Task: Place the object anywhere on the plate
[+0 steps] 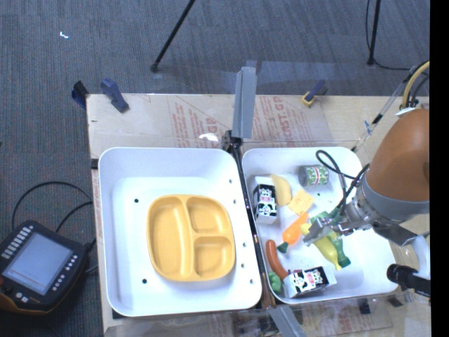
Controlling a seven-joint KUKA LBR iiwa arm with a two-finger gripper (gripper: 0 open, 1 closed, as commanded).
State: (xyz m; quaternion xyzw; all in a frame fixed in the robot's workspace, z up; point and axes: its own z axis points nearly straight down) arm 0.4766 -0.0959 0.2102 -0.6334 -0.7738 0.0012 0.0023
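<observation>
A yellow plate [191, 237] with three compartments lies in the middle of the left bin [116, 188]; nothing rests on it. My gripper [317, 232] is low in the right bin [365, 279], among the toy foods. It sits between an orange carrot [293, 232] on its left and a yellow-green piece [332, 250] just below it. I see nothing lifted in it.
The right bin also holds a milk carton [265, 200], a pale yellow fruit [282, 187], a cheese wedge [301, 201], a green can [316, 175], a red sausage [276, 258] and a second carton [307, 280]. A black cable [333, 166] loops above the wrist.
</observation>
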